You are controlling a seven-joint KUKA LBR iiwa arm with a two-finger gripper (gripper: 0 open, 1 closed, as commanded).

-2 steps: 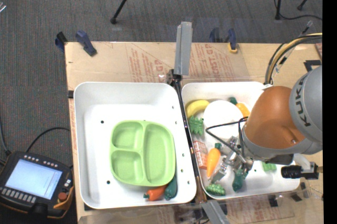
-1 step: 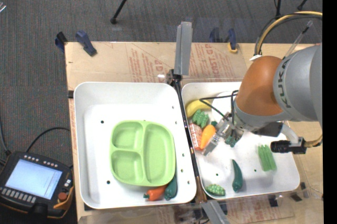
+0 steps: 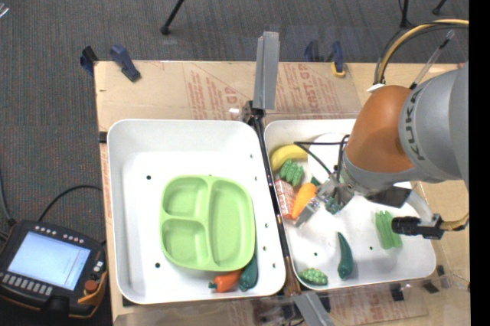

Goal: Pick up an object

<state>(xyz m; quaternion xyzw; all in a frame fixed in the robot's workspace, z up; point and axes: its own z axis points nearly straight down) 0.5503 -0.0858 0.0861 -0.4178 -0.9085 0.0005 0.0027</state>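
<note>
My gripper (image 3: 312, 208) is low in the left part of the right bin (image 3: 413, 267), under the orange wrist band. It is right beside an orange carrot-like toy (image 3: 303, 197), touching or nearly touching it. A red and white item (image 3: 284, 198) lies just left of the carrot by the bin wall. A yellow banana (image 3: 286, 155) and a green ribbed toy (image 3: 291, 173) sit behind them. Nothing is visibly lifted.
The right bin also holds a dark green pepper (image 3: 345, 255), a light green ridged piece (image 3: 386, 229) and a small bumpy green toy (image 3: 312, 276). In the left bin (image 3: 130, 164) a green divided plate (image 3: 207, 221) lies, with an orange toy (image 3: 225, 282) and a dark green one (image 3: 249, 275) at its front edge.
</note>
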